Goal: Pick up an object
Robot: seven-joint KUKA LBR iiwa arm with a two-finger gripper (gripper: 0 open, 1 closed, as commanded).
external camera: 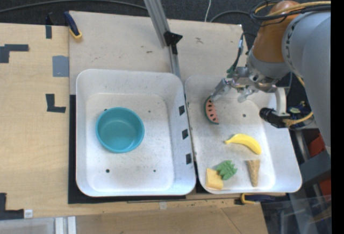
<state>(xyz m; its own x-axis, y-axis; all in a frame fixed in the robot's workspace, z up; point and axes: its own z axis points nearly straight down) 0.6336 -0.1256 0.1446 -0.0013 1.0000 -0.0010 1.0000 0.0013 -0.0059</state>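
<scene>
L bin (86, 120) w/ teal bowl (120, 129); R bin (279, 174) w/ watermelon slice (211, 110), banana (244, 142)

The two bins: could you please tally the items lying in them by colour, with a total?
Blue: 1, bowl
Red: 1, watermelon slice
Yellow: 2, banana, cheese wedge
Green: 1, leafy piece
Tan: 1, cone
Total: 6
</scene>
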